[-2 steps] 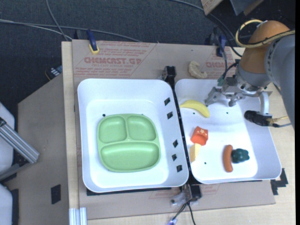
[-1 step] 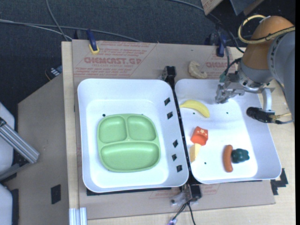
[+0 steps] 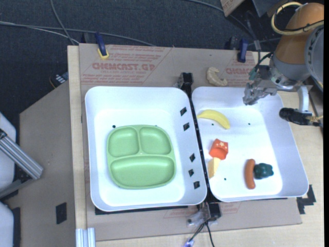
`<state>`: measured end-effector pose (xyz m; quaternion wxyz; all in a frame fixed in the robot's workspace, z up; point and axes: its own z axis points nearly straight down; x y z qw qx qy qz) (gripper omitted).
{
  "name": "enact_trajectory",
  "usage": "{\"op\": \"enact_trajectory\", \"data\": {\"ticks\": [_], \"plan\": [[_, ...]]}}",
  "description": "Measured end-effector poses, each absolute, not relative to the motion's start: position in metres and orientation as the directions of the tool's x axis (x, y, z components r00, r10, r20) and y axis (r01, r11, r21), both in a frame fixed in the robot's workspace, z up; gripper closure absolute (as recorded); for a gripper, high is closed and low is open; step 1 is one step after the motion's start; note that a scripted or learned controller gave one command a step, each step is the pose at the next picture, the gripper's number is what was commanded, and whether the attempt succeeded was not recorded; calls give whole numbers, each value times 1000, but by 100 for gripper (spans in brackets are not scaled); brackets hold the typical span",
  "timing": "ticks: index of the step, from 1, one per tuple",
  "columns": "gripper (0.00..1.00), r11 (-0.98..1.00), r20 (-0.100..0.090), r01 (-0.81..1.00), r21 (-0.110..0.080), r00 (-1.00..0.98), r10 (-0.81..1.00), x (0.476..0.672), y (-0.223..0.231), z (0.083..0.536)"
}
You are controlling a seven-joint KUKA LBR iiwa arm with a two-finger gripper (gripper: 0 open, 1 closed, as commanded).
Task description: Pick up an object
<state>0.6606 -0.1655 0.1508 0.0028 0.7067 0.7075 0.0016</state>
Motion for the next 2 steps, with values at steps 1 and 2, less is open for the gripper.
{"op": "enact_trajectory", "data": {"ticks": [1,2], "plan": [[100,1,-2,1000,7,-1,1000,661,-172,198],[100,1,-2,1000,7,-1,1000,662,-172,246]]}}
